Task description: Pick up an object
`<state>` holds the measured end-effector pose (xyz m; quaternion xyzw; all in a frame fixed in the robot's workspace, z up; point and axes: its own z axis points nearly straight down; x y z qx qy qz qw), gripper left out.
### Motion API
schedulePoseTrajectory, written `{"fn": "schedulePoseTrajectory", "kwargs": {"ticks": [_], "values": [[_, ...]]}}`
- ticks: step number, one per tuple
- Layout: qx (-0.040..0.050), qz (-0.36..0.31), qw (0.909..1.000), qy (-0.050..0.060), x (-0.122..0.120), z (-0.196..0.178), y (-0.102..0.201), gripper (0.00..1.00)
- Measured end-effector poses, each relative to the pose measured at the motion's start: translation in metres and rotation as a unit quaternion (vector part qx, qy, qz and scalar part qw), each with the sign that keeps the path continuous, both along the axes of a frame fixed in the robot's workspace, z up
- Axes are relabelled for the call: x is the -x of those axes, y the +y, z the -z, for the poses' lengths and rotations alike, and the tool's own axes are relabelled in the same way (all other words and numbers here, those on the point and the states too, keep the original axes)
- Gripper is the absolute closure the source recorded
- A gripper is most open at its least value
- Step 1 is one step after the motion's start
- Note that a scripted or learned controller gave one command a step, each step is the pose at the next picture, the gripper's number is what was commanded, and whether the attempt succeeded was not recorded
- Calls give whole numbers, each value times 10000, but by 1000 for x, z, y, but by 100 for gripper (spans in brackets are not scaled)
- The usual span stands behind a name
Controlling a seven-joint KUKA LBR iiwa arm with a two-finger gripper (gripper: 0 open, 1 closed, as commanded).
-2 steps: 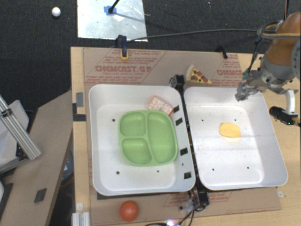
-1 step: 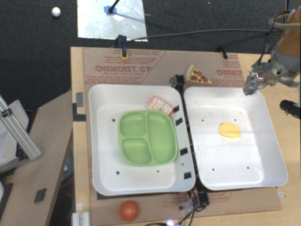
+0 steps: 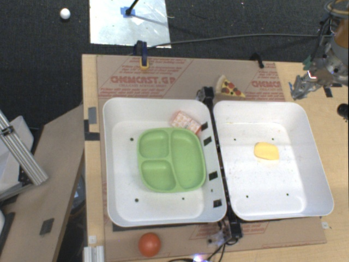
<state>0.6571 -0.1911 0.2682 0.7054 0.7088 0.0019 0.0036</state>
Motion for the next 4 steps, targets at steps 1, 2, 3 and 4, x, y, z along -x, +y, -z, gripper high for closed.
{"fn": "schedulePoseTrajectory", "kwargs": {"ticks": [1,2,3,4], "values": [[-16,-18,10000,27,10,-4,49,100],[-13,-9,10000,37,26,3,93,100],[-16,-14,10000,34,33,16,135,100],[-16,-16,10000,31,32,19,183,100]]}}
